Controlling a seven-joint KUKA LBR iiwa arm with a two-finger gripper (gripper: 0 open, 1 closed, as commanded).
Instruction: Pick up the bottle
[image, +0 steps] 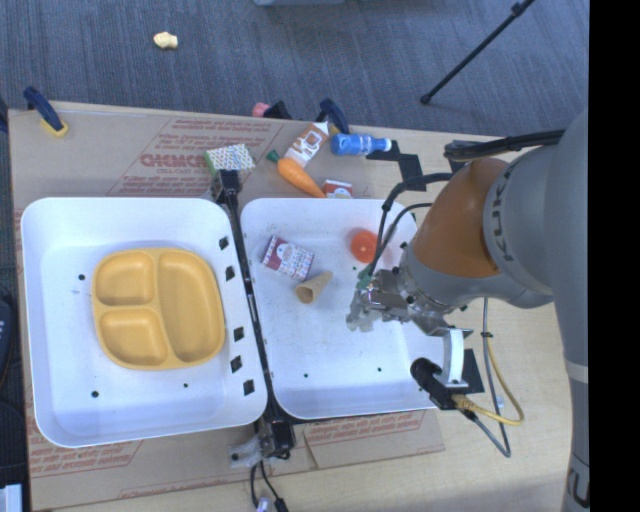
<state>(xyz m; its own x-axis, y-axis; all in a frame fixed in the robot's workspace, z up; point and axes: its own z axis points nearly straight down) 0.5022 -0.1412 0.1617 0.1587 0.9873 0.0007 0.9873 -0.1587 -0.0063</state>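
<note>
A yellow divided plate (158, 306) sits in the left bin (40, 300). In the right bin (300, 390), a small carton (287, 257) lies at ten o'clock, a cone (312, 289) near centre and a red ball (363, 243) at two o'clock. The gripper (368, 300) hangs at three o'clock; whether its claw is apart or together cannot be told. The bottle (358, 145) lies on the bench beyond the bin, at twelve o'clock.
</note>
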